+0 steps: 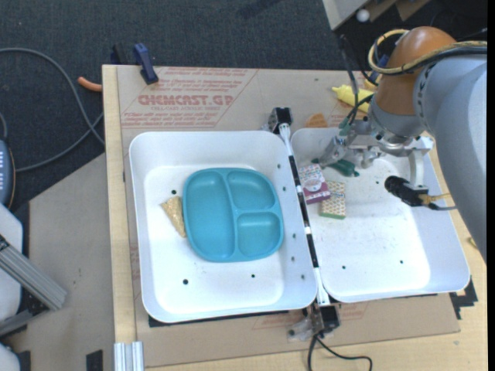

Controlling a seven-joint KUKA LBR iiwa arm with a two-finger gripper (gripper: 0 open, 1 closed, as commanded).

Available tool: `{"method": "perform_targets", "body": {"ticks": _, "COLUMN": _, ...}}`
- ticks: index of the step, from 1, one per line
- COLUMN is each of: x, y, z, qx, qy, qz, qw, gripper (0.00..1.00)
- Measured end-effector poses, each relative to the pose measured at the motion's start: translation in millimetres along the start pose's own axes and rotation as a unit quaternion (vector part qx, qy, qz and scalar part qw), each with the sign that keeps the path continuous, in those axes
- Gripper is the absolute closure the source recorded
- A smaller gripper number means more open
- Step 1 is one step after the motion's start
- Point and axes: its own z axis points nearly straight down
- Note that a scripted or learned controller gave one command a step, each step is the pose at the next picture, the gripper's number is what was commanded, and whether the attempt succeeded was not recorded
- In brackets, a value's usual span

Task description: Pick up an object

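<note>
Over the right bin's far-left corner, my gripper hovers mid-approach beside the small packet near the left wall, needing a short descent onto it.

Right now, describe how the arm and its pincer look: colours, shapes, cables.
The arm is bulky, rounded and pale grey, with a glossy orange band above the wrist. Yellow and dark cables loop beside the band. The small metallic pincer carries green-tinted parts.
</note>
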Motion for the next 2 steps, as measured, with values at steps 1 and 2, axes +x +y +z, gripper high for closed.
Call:
{"method": "perform_targets", "body": {"ticks": 1, "x": 7.6, "y": 0.7, "z": -0.8, "qx": -0.001, "qy": 0.0, "qz": 0.001, "qw": 1.0, "gripper": 0.0}}
{"method": "perform_targets", "body": {"ticks": 2, "x": 8.2, "y": 0.5, "z": -10.6, "qx": 0.0, "qy": 0.0, "qz": 0.0, "qw": 1.0, "gripper": 1.0}}
